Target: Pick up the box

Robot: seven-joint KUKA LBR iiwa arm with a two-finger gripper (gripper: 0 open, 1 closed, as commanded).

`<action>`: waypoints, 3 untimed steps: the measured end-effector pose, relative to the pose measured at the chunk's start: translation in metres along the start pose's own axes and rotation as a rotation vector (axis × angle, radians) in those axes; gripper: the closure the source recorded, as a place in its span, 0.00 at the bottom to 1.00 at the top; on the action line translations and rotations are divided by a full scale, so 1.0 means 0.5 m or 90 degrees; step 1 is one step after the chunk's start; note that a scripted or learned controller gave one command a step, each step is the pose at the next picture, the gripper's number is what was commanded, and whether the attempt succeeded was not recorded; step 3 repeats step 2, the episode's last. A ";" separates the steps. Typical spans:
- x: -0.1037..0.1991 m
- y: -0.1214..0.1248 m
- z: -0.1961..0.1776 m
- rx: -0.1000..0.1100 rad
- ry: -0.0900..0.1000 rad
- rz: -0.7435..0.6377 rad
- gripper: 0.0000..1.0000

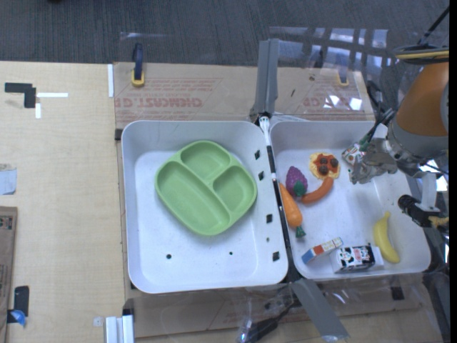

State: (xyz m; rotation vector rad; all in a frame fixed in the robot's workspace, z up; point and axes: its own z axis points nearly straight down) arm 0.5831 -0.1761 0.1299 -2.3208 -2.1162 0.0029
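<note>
Box (356, 257): the black-and-white carton lying on its side on the floor of the right bin (357, 216), at the near edge, toward the near right corner. Just left of it, nearly touching, lies a small blue/white/red packet (321, 249); that could also pass for a box, but I'm taking the carton as the target. A banana (386, 240) lies just to the carton's right.

Further out in the same bin: a carrot (290, 206) along the divider, a purple toy fruit (297, 180), an orange sausage (318, 190) and a small pizza-like piece (324, 164). The left bin (143, 263) holds a green divided plate (206, 186).

Hand (359, 166) hangs over the far right part of the right bin, well apart from the carton. Nothing is visible in it; can't tell whether it's open or closed from this angle.

Step, as I read it: pre-approach, no grasp yet. Next move needs the hand to travel toward the near edge, centre over the carton, align across its narrow side and descend. Risk: the neighbours are tight on both sides, so fingers may clip the packet or banana.
</note>
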 end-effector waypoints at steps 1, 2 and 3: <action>0.000 0.000 0.000 0.000 0.000 0.000 0.00; -0.047 0.073 0.076 -0.001 0.000 0.034 0.00; -0.047 0.073 0.076 -0.001 0.000 0.034 0.00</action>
